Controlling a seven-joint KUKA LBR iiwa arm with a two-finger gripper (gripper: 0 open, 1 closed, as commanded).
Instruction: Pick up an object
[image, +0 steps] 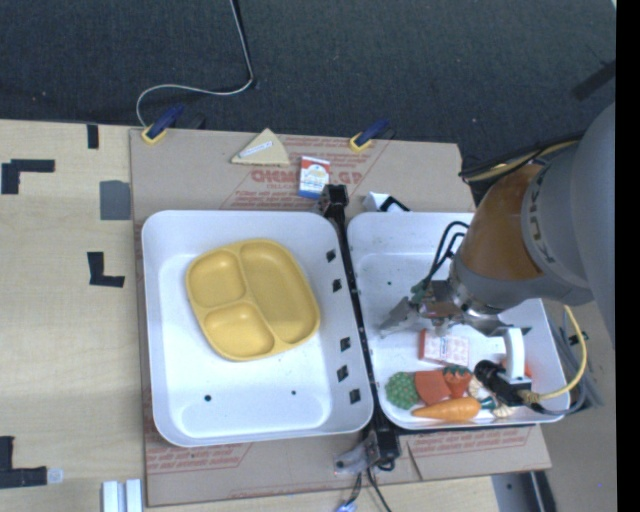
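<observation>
My gripper hangs low over the middle of the right bin, pointing left, with the grey and orange arm behind it. Just to its lower right a red and white packet lies flat on the bin floor. Along the bin's front wall sit a green leafy toy vegetable, a red piece and an orange carrot, packed close together. I see nothing between the gripper and the bin floor.
The left bin holds a yellow divided plate. A black divider runs between the bins. Behind the bins, a small red and white box and a beige wedge rest on the cardboard.
</observation>
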